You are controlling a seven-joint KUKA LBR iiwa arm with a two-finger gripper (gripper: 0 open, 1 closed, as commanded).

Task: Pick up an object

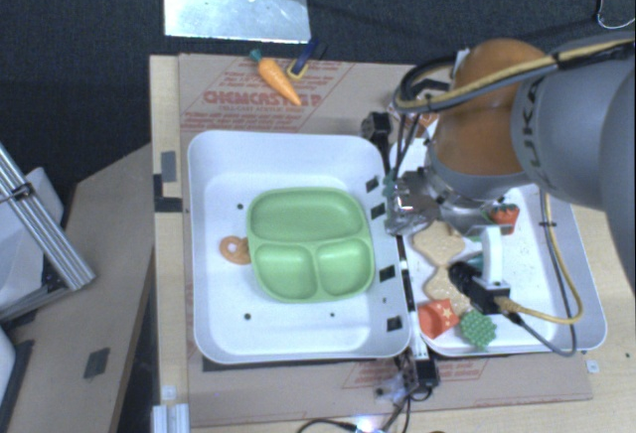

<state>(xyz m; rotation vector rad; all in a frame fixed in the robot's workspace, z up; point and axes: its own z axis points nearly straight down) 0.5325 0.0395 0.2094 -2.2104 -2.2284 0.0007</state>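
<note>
Nearest me, at the front of the right bin (581,307), I am seeing a red piece (434,319) lying just beside a green knobbly piece (478,328), with tan biscuit shapes (437,247) behind them. Over these the grey arm (566,123) is hanging low, its wrist hiding the jaws, so I cannot tell whether they are apart or together. I am judging nothing lifted; the whole pick is yet to be done. Alongside, the left bin (214,222) is holding a green divided plate (303,242) and a small orange ring (235,249). Farthest off, a toy carrot (278,80) is lying on the worktop (169,103).
</note>
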